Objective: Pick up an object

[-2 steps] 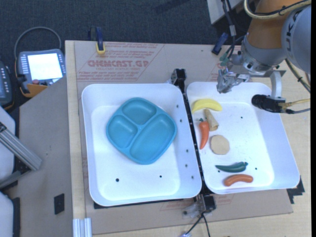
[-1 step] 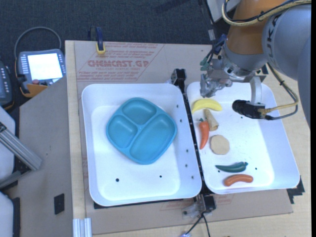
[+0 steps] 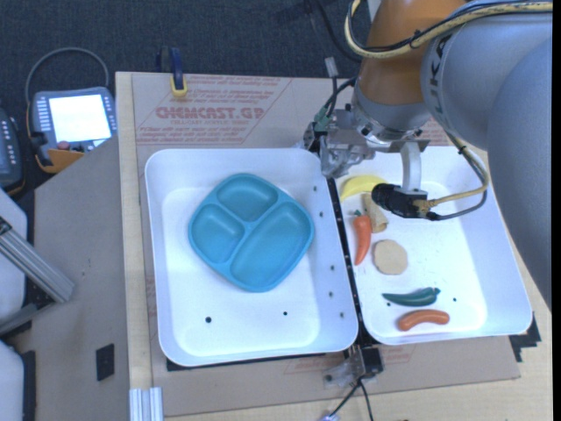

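Seen from above at a slant: two shallow white bins side by side on a brown cardboard sheet with red print (image 3: 219, 112).

In the left white bin (image 3: 175, 323), centre of the frame: a light-blue plastic plate with three compartments (image 3: 250, 231), lying flat and turned at an angle.

In the right white bin (image 3: 491, 261), a scatter of small toy foods. Near its upper left corner, a yellow curved piece like a banana (image 3: 359, 185). Just below that, a small tan block (image 3: 379, 217) beside an orange carrot (image 3: 361, 238) pointing down along the bin's left wall. Below the block, a round tan disc (image 3: 390, 257). Toward the lower edge, a dark green pepper (image 3: 412, 296), and just under it an orange-red sausage (image 3: 423, 319), both lying crosswise.

Reaching in from the upper right: the grey arm with its orange band (image 3: 403, 33). Two-finger gripper (image 3: 336, 158) low at the top of the frame's middle, above the seam between the two bins, close to the yellow piece. Cannot tell whether released or clenched; nothing visibly grasped.

At the far upper left, off the bench: a handheld control pendant with a lit screen (image 3: 77, 117).
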Tool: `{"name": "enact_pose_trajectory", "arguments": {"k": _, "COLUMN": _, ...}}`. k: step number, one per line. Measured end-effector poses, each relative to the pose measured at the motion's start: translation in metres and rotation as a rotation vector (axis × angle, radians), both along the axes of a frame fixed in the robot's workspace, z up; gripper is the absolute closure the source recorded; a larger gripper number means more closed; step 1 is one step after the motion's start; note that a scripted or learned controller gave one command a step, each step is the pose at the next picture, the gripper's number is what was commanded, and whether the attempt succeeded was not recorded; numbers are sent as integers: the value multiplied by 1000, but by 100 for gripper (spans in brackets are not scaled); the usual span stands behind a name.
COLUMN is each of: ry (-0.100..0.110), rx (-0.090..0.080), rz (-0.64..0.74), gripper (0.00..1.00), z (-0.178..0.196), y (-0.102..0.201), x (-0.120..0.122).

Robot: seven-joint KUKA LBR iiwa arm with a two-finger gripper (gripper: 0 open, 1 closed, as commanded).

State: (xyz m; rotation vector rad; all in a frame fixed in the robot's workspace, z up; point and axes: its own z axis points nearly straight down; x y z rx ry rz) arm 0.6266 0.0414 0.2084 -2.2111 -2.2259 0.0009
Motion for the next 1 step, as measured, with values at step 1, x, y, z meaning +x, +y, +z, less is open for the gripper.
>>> {"name": "enact_pose_trajectory", "arguments": {"k": 1, "ry": -4, "rx": 0, "rz": 0, "gripper": 100, "z": 11, "y": 49, "x": -7}}
